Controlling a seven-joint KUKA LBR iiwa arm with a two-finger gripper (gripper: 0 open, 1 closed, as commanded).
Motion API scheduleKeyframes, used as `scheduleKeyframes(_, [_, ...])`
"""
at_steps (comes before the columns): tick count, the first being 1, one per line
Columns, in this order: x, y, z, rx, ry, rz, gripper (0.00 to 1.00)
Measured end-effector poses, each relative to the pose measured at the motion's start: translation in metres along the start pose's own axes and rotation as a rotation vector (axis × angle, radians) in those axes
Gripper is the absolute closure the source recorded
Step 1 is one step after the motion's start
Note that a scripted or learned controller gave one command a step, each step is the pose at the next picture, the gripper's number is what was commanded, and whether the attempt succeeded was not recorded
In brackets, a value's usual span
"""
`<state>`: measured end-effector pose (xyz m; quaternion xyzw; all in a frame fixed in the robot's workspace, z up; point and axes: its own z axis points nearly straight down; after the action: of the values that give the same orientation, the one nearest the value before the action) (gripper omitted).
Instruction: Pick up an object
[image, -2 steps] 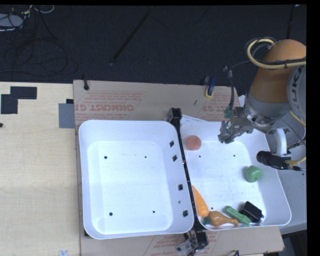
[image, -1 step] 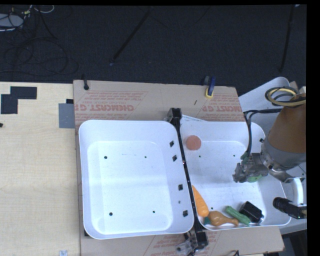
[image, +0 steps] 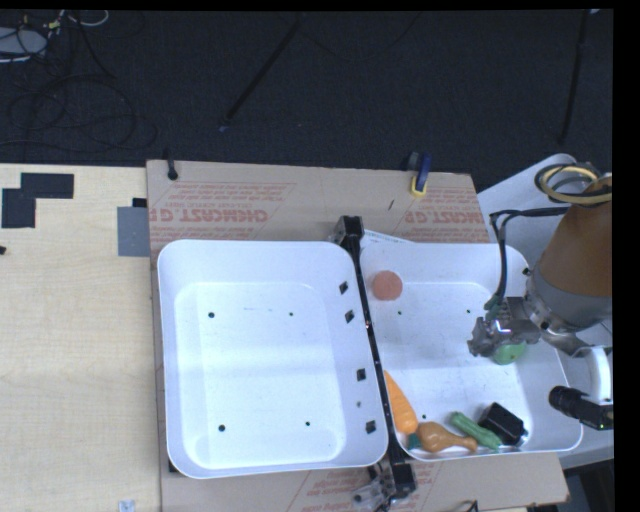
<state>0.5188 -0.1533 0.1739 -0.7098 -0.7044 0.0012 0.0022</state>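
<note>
Green is seen at the gripper (image: 497, 340): a small green object (image: 510, 351) sits right at the fingertips, low over the right bin (image: 440, 300) near its right wall. Whether the fingers are spread or pinching it cannot be told; metal and shadow hide the gap. A hold is therefore not claimed. The green piece is judged the likely pick target, since the tool is placed directly on it and angled down into the bin.

Other items are left well apart from the fingers, all toward the bin's near edge: an orange carrot-like piece (image: 400, 402) along the divider, a tan piece (image: 440, 436) just beside it, a green stick (image: 474, 429), and a black block (image: 504, 422) touching or nearly touching that stick. A pinkish round disc (image: 386, 286) lies far from the fingers, by the far-left corner of the same bin. The left bin (image: 260, 350) is across the divider.

Clutter is bunched in the near corner, likely slid there; the isolated green piece is judged the easier grab. Risk: proximity to the bin wall could block one finger.
</note>
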Motion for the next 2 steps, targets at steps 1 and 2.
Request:
scheduleKeyframes(1, [-0.0011, -0.0002, -0.0093, 0.001, 0.0, 0.004, 1.0])
scheduleKeyframes(2, [-0.0021, -0.0001, -0.0189, 0.001, 0.0, 0.008, 1.0])
